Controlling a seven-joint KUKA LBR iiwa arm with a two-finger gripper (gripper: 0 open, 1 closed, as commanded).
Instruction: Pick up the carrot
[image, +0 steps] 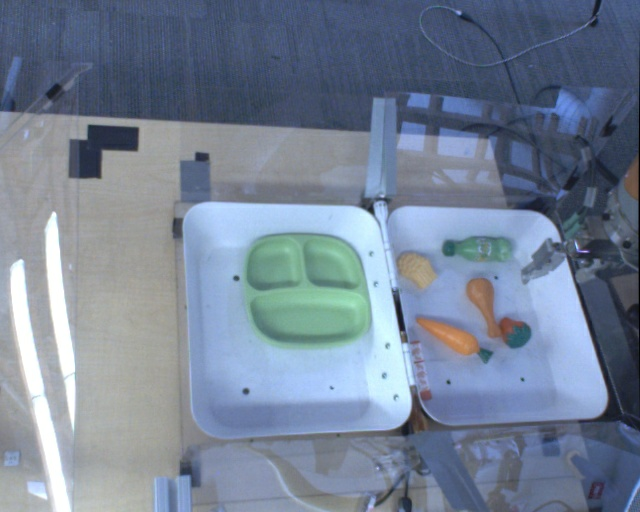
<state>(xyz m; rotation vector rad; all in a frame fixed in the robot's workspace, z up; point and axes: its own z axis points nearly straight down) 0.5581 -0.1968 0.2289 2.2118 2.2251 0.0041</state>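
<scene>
The orange plastic carrot with a green stem (453, 338) lies in the lower middle of the right white bin (560, 400), just left of a tan toy drumstick (484, 302). The tool (545, 260) hovers at the bin's upper right edge, gripping nothing; its opening cannot be told.

Bright, even light; glare streaks at left.

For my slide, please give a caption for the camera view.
Gripper at the right bin's edge; carrot lies untouched inside.
</scene>
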